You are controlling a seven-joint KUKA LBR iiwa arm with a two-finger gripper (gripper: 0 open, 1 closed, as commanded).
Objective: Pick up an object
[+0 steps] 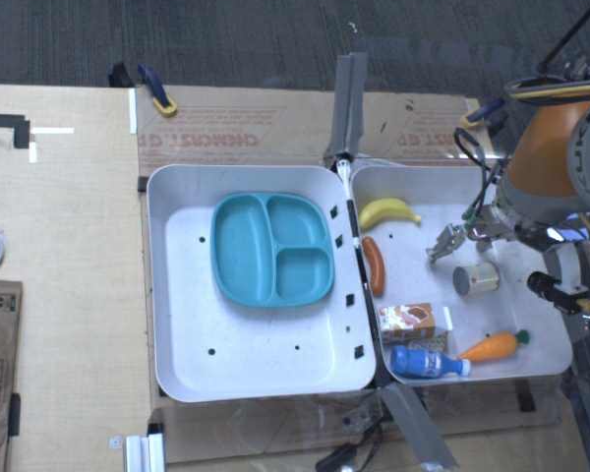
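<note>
A pale wood tabletop before dark grey carpet bears two white bins; the left bin holds a teal divided plate; the pincer hangs narrow, holding nothing, over the right bin, near a banana and metal can

One fixed overhead camera, slanted down on both bins, arm from right.
</note>
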